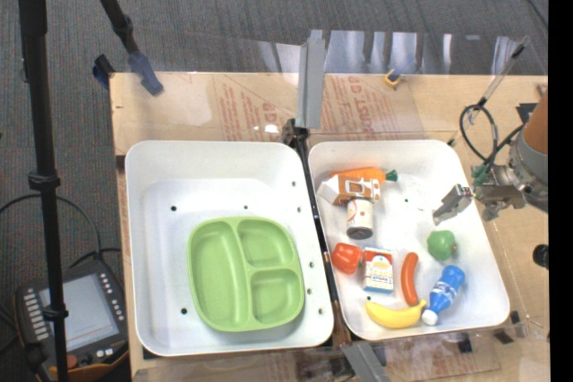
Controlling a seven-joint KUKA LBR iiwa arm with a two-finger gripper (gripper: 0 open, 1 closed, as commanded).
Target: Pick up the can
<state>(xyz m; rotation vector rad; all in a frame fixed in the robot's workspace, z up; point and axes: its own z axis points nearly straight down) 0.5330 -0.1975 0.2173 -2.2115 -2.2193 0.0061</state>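
Can [360, 218], small, white-sided with a dark top, stands upright in the right bin [466, 174]; gripper [452, 204] fingers' spread unclear.

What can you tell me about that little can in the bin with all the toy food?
The can is a small cylinder with a white and brown label and a dark round end facing the camera. It sits in the right bin, near the middle of its left half, right below the small milk carton and seemingly touching it. The pincer is off to its right, apart from it.
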